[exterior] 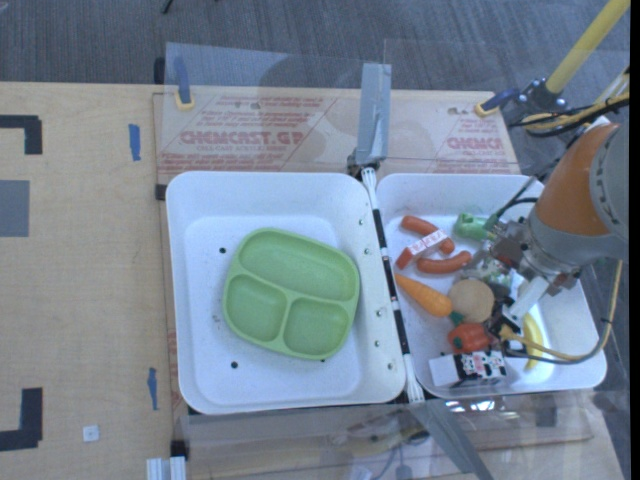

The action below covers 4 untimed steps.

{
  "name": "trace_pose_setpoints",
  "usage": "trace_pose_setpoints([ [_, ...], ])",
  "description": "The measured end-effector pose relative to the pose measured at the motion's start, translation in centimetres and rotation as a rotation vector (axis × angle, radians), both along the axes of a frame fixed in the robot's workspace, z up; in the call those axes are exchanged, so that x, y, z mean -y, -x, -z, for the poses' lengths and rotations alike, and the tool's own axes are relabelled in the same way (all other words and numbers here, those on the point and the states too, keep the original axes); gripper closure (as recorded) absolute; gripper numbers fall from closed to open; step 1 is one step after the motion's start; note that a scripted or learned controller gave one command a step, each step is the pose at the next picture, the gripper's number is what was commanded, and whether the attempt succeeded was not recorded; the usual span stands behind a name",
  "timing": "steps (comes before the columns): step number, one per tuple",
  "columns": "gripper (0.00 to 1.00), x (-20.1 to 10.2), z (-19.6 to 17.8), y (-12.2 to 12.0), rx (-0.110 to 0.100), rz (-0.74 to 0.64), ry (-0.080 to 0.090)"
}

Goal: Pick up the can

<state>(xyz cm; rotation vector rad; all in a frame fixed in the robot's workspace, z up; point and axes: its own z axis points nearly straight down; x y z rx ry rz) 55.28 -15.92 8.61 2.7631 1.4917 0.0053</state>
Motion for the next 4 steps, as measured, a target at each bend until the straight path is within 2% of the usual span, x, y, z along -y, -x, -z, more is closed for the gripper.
trace_pose_setpoints([
  [1,0.00,-1.0,0.0,-10.3,-0.004,-0.028,0.001],
  [2,0.00,-2.7,-4.2,-7.2,-0.007,0.287,-0.001],
  [3,0.00,-1.0,0.1,-8.9,-0.003,0.479,0.000],
  [4,0.00,3.2,0.2,-5.2,-0.009,0.566,-0.001],
])
